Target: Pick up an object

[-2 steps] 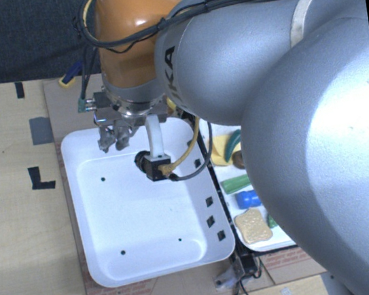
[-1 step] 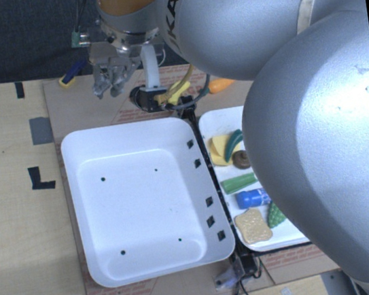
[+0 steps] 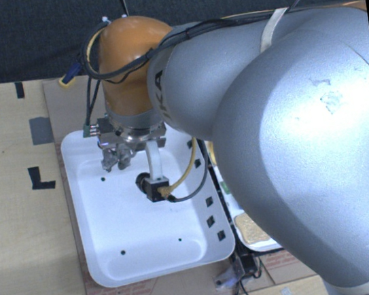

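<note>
Metal claw point(image 3: 115, 155) on the grey arm point(image 3: 291, 127) hangs over the far end of the shallow white plastic bin point(image 3: 152, 251); how wide it stands cannot be told. A tan, speckled flat object point(image 3: 250, 228), partly under the arm, lies just right of that bin's near corner. A pale brown bench point(image 3: 19, 237) with black marks lies left of the bin.

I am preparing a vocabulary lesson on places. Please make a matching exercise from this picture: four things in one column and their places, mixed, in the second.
Things
1. shallow white plastic bin
2. metal gripper
3. flat tan speckled object
4. grey square patch

Places
A. on the wooden bench, left of the bin
B. over the white bin's far left corner
C. on a brown cardboard sheet
D. in the second bin, beside the grey arm

Pairs: 1-C, 2-B, 3-D, 4-A
</note>
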Action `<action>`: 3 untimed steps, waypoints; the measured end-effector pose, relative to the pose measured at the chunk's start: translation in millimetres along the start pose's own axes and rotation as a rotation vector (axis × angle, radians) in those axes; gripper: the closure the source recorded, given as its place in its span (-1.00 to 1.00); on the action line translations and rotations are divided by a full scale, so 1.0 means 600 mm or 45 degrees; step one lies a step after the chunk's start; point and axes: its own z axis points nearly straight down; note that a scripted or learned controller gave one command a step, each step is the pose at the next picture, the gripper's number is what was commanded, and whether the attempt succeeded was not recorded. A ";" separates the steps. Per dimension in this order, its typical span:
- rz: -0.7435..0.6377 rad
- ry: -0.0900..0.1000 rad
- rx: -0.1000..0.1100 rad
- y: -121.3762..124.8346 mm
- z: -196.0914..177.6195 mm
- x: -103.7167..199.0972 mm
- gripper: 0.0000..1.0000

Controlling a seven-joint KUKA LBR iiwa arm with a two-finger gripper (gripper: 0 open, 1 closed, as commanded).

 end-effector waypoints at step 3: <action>-0.001 0.002 -0.008 0.102 -0.153 0.019 1.00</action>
